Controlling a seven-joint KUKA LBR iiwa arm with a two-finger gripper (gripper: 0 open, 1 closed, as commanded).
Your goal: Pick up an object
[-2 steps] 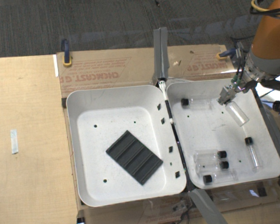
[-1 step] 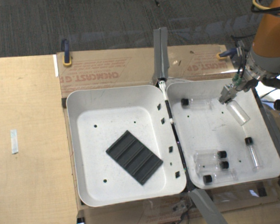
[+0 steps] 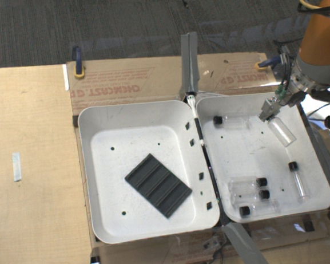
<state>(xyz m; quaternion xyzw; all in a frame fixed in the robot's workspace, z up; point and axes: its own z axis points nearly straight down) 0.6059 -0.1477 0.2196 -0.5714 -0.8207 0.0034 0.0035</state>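
My gripper (image 3: 268, 111) hangs over the back right part of the right bin (image 3: 252, 149), under the orange-banded wrist (image 3: 319, 37). A clear capless tube (image 3: 282, 131) lies right below and beside its tip; I cannot make out whether they touch. More clear vials with black caps lie in this bin: one at the back left (image 3: 218, 120), one along the right side (image 3: 296, 179), and three at the front (image 3: 260, 188). A dark ribbed rectangular slab (image 3: 158, 185) lies at a slant in the left bin (image 3: 99, 163).
A grey divider post (image 3: 189, 63) stands behind the seam between the bins. Cardboard (image 3: 126, 83) with clamps lies behind them. A wooden bench top (image 3: 30, 169) stretches to the left. Cables run at the far right edge.
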